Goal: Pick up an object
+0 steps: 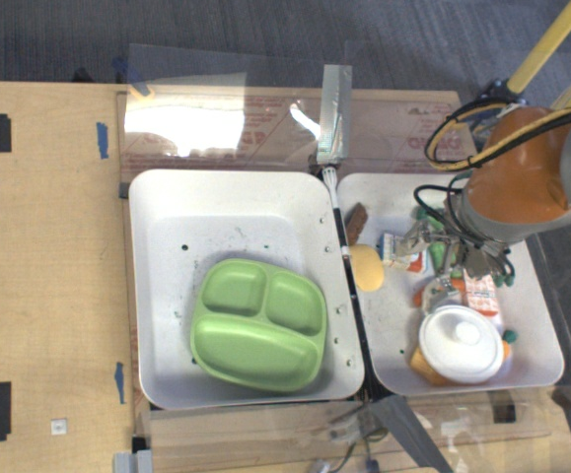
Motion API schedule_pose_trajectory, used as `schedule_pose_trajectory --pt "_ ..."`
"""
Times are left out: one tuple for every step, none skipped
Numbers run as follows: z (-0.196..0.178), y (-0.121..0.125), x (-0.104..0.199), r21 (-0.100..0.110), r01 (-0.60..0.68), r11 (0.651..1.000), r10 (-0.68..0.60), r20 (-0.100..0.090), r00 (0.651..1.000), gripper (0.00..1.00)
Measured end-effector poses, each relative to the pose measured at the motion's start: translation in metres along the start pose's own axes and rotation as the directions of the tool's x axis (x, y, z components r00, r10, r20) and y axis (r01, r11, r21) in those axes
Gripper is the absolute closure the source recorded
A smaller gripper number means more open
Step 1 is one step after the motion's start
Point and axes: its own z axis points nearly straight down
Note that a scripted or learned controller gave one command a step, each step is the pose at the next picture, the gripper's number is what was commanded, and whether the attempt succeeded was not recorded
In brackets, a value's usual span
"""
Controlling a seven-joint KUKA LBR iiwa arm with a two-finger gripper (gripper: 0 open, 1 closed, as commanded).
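Gripper [450, 254] over right bin [541, 363], labels unreadable

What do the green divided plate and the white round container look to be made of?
Green divided plate: likely molded plastic, matte with a soft sheen, one uniform color and rounded compartment ridges. White round container: probably plastic too, smooth and slightly glossy, with a raised knob on top; ceramic can't be ruled out.

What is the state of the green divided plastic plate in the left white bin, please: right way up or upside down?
Right way up: the green divided plastic plate shows its three hollow compartments facing upward.
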Motion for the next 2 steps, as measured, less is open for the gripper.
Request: schedule_pose_trajectory --pt "-0.002 0.015 0.037 -0.002 -0.183 0.983 0.183 0.009 0.983 0.0" --pt "-0.002 0.034 0.06 -0.004 -0.596 0.803 0.596 0.006 0.803 0.0"
